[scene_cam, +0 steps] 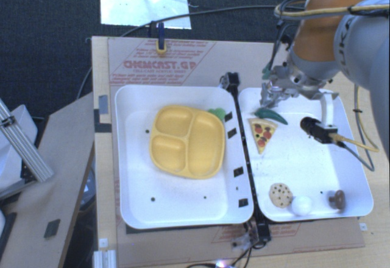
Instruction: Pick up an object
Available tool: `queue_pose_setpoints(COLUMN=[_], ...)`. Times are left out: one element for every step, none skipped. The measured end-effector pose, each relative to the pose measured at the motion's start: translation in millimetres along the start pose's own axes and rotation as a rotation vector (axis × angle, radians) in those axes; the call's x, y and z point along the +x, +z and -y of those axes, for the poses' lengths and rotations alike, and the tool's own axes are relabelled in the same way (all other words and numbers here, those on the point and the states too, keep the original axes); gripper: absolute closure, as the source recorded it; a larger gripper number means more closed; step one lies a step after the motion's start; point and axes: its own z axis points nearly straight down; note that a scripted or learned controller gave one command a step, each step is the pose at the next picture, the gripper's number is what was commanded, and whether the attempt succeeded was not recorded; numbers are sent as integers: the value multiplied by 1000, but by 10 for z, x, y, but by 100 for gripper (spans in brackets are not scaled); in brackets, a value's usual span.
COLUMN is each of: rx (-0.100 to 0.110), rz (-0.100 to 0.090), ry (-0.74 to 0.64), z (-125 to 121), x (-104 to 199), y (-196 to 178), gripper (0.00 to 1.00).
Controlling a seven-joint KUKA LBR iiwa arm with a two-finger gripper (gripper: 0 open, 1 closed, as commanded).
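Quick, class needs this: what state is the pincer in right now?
Pincer: above the green pepper in the right bin; its state cannot be told.

Grey arm (365,35) with orange band (323,17), yellow cable (317,12).

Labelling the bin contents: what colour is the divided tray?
Yellow; the divided tray shows in the camera view.

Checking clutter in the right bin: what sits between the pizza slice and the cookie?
Nothing. In the camera view, bare white bin floor runs from the triangular toy pizza slice to the round speckled cookie.
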Motion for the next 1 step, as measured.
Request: queue_pose_setpoints(rx=[1], rz=[-1], ry=[-1], z=[115], x=[554], y=[49], gripper=[100])
